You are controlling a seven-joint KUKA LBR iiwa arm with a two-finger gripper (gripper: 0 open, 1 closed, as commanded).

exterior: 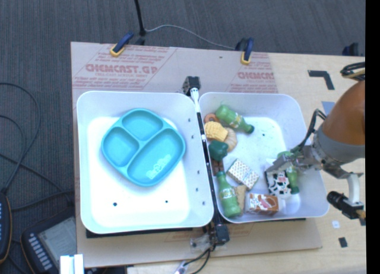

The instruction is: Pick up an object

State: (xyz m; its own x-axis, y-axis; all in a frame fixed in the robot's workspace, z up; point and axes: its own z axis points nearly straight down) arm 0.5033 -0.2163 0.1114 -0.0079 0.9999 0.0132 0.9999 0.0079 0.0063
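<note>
Camera view, read from its left side across: the left bin (95,166) holds a blue divided plate (143,146), lying flat near the middle with bare white floor around it. It looks like a drop-off place rather than a source, since nothing graspable sits there.

Past the divider, the right bin (279,102) carries all the candidates, crowded against its left wall and near edge: a green bottle (233,119) tilted at the far end, a yellow corn-like toy (217,131) just below it, a checkered block (243,173) near the centre, a second green bottle (227,193) along the wall, and a red-and-white carton (263,203) at the near rim. They lie jumbled and touching, as if tipped in loosely, which leaves few clean approaches.

Farther right, the gripper (286,169) hangs low over a black-and-white spotted toy (278,183) near the carton. That toy seems the likeliest target, being directly under the tool and a little apart from the pile. Whether the jaws are spread or closed I cannot tell; the wrist hides them, and no object is plainly seen between them. The arm (350,124) enters from the right edge.
</note>
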